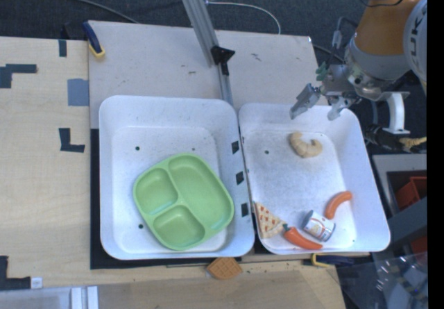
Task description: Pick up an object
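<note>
My gripper (319, 106) hangs over the far edge of the right bin (361, 162), open, with nothing between its two fingers. Just below it in that bin lies a tan croissant-shaped pastry (306, 145). Near the bin's front lie an orange sausage (338, 203), a small can (318, 226), a red-orange carrot (302, 238) and a waffle-patterned wedge (267, 219). The left bin (118, 162) holds a green divided plate (182, 201).
A slanted metal pole (201, 19) rises behind the bins' shared edge. A small waffle piece (223, 268) lies on the bench in front of the bins. A blue and yellow clamp (94, 39) sits at the board's far left corner.
</note>
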`<state>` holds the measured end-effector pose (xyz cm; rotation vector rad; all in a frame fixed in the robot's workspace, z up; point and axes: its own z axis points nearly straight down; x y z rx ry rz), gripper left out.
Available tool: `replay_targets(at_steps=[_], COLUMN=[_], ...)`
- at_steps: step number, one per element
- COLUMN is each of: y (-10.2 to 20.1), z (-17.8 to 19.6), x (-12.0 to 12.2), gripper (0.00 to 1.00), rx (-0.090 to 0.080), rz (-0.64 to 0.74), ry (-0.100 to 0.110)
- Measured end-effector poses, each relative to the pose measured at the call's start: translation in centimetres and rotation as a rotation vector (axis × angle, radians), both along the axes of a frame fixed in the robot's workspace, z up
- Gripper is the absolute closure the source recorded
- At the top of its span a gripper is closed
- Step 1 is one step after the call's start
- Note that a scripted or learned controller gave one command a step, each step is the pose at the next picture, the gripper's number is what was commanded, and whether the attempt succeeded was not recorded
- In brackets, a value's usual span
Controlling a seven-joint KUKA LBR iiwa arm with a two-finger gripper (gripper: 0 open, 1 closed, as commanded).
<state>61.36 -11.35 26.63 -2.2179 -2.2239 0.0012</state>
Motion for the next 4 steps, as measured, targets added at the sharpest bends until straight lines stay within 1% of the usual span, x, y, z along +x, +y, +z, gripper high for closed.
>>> replay_targets(at_steps=[1, 2, 3, 4], y=[0.0, -0.2, 0.1, 0.2], z=[0.0, -6.4, -12.1, -17.6], x=[0.0, 0.2, -0.9, -1.1], gripper=[0.0, 0.0, 0.0, 0.0], rx=[0.0, 0.0, 0.0, 0.0], rz=[0.0, -0.001, -0.001, -0.001], ry=[0.0, 0.007, 0.008, 0.006])
